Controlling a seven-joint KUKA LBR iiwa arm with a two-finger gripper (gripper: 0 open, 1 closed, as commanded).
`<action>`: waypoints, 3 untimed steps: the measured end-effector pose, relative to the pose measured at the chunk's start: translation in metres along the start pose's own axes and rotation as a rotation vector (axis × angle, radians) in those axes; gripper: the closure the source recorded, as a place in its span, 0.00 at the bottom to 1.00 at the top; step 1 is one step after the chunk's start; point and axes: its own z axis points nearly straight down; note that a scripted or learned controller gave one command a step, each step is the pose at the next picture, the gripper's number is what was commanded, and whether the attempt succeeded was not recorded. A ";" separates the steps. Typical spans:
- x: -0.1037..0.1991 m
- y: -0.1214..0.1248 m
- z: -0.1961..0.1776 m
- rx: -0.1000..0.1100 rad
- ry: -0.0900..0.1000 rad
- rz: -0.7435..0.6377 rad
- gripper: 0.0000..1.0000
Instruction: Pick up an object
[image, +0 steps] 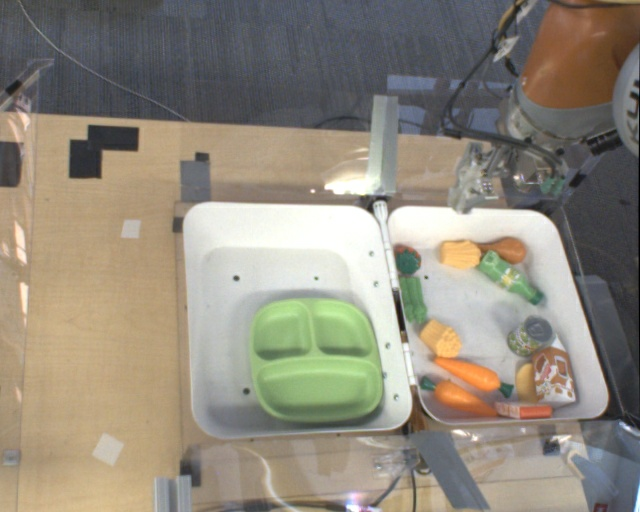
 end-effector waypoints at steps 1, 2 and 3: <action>-0.001 0.001 -0.006 -0.001 0.001 -0.003 1.00; -0.003 0.003 -0.020 -0.001 -0.011 -0.007 1.00; -0.006 0.004 -0.034 0.001 -0.024 -0.011 1.00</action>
